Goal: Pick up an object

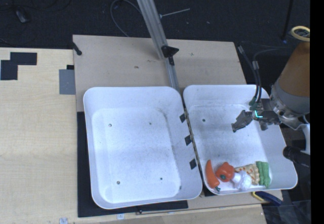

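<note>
Several small objects lie bunched along the near edge of the right bin (223, 99): an orange carrot-like piece (211, 175), a red-orange object (226, 171), a white object (239, 181), a tan piece (248, 171) and a green piece (263, 173). My gripper (242, 122) hangs over the right half of that bin, up and away from the pile, with nothing seen in it. The grey arm with its orange band (298, 73) comes in from the right.
The left bin (101, 99) sits beside the right one, with black clips (188, 139) along their shared wall. A slanted aluminium rail (154, 23) stands behind the bins. Cables (255, 73) trail near the right bin's far corner.
</note>
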### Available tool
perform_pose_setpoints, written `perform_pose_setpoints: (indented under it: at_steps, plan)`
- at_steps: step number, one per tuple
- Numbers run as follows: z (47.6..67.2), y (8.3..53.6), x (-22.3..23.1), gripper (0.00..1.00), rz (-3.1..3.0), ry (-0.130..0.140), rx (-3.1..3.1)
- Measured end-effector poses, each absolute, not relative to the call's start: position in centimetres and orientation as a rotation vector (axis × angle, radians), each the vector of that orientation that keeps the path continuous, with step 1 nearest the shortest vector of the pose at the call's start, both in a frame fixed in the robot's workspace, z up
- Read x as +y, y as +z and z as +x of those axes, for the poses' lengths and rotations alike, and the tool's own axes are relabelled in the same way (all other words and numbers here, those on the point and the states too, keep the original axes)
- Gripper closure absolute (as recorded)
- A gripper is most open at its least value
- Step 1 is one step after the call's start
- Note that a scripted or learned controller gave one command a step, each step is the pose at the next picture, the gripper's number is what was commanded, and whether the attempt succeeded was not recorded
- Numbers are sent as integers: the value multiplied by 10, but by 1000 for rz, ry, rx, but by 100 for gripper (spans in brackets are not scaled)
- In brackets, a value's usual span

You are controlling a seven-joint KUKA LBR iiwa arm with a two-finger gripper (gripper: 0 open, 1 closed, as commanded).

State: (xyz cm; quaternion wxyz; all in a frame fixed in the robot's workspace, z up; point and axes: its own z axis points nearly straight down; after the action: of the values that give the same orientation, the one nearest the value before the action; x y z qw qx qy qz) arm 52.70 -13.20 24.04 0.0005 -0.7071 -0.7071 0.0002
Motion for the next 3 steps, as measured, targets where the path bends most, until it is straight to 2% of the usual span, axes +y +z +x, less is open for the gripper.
perform_pose_setpoints:
  at_steps: [1, 2, 3]
  plan:
    - [527, 240, -132, 0, -2221, 1, -2221]
    - [518, 184, -136, 0, -2218, 5, -2218]
    - [526, 132, -139, 0, -2218, 5, -2219]
